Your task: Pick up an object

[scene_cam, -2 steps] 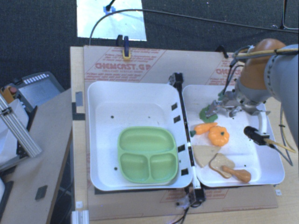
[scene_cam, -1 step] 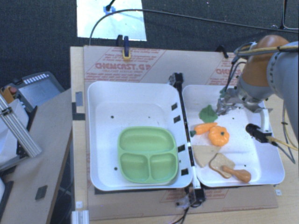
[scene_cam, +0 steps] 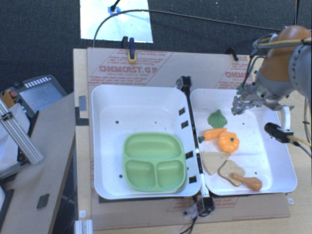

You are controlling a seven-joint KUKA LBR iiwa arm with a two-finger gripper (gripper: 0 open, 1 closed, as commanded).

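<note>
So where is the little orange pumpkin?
The pumpkin sits in the right bin, just right of the carrot, with the bread slice below it in the camera view.

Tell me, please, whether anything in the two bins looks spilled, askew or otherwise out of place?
Nothing stands out. The green divided plate lies flat in the left bin. The green leaf, carrot, orange pumpkin, bread slice and tan piece lie loosely in the right bin, the bread overlapping the tan piece.

Claw (scene_cam: 237, 107) above the right bin (scene_cam: 278, 160), near green leaf (scene_cam: 217, 118), carrot (scene_cam: 214, 134) and orange pumpkin (scene_cam: 227, 142).
</note>
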